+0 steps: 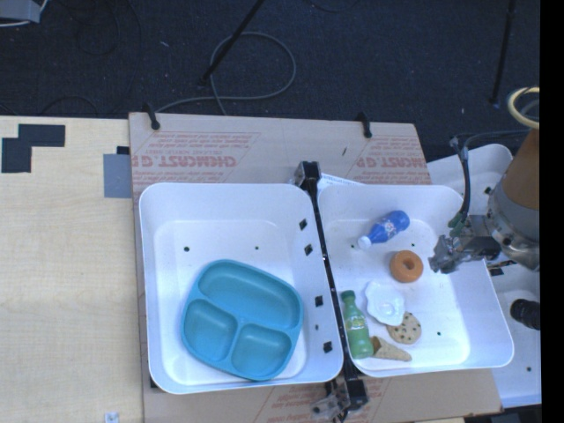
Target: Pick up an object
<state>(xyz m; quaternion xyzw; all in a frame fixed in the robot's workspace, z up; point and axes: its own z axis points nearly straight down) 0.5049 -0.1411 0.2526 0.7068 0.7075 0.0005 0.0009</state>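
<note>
The right bin (458, 342) holds several small objects. A blue and white bottle (385, 228) lies near its back. An orange doughnut (406, 266) sits in the middle. A white fried egg (386, 305), a chocolate chip cookie (405, 329), an ice-cream cone (389, 350) and a green bottle (355, 324) lie toward the front. My gripper (443, 259) hangs at the bin's right side, just right of the doughnut, with nothing seen between its fingers.
A blue divided plate (241, 318) lies in the left bin (167, 236). A black divider (319, 254) separates the bins. The arm's wrist (520, 218) and cables (462, 183) stand over the right bin's right rim.
</note>
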